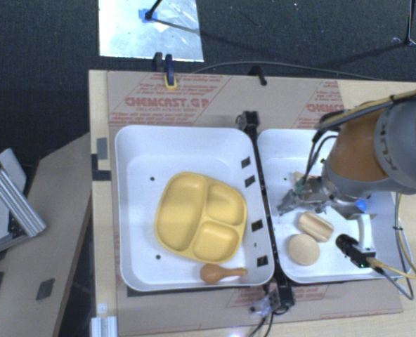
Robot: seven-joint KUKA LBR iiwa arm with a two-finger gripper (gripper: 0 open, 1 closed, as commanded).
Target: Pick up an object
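Camera view, sweeping from the left: the left bin (134, 188), smooth white plastic with rounded corners, carries a glossy yellow divided plate (201, 216) with three shallow compartments, sitting a touch askew. Just below its lower edge lies a tan toy drumstick (221, 274), hard against the bin's near wall, little room on that side. White floor shows above and left of the plate, so there's space there.

Across the black divider (258, 188) into the right bin (282, 149): a pale round bun-like piece (303, 249) sits near the front wall, and a tan cylindrical roll (315, 226) lies just above it, the two close together. The gripper (301, 196) is down in this bin, metallic and angular, its tip just above and left of the roll; whether the fingers are apart or together I cannot tell. Behind it bulks the grey arm (405, 146) with its orange band (355, 149), covering the bin's right side. The bin's upper left floor lies open.
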